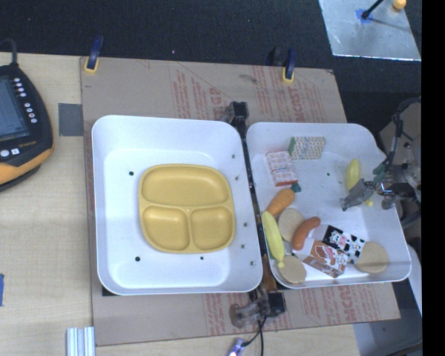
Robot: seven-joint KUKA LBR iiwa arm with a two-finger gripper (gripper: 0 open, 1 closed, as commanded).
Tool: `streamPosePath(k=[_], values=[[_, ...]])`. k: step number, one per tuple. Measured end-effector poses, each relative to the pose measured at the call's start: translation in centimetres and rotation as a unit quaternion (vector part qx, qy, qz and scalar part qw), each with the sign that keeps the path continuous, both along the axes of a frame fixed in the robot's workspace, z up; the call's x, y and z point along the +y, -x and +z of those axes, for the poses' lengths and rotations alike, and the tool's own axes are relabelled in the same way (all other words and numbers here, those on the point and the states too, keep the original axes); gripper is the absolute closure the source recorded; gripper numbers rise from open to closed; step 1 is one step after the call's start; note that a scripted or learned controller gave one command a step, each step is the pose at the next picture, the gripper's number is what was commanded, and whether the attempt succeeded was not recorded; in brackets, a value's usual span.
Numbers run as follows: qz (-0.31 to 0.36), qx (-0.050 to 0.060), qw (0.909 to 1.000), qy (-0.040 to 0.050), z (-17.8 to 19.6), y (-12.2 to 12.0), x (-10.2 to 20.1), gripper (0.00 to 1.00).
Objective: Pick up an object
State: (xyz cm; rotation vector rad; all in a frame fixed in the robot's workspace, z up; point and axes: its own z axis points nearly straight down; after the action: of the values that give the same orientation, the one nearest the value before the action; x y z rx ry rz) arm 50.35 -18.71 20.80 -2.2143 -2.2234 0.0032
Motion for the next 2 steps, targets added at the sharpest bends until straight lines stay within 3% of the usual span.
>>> streamPosePath(k=[1, 2], values=[[0.001, 0.001, 1.0, 0.0001, -10.0, -1.4, 4.7, 0.0], [0.0, -0.001, 1.0, 0.0, -6.2, -7.2, 9.5, 0.0]])
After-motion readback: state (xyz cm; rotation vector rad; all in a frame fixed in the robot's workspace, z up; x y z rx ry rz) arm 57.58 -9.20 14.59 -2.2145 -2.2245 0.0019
